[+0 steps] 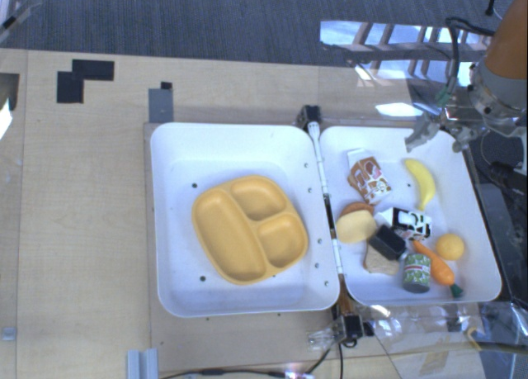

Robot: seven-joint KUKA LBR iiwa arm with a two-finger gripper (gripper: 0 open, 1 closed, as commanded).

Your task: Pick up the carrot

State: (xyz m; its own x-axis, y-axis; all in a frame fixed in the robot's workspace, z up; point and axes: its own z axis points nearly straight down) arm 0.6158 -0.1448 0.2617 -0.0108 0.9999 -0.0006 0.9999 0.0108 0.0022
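Right bin (487, 229) crowded at lower right of frame. Claw (433, 128) hung at upper right over bin's far edge, prongs spread, clamped on nothing. Carrot (436, 267) lay lower right, touching green can (417, 272), near yellow ball (450, 246). Likely to snag neighbours on descent.

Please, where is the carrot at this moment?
The carrot lies in the right bin, near its front right corner, between the green can and the yellow round fruit.
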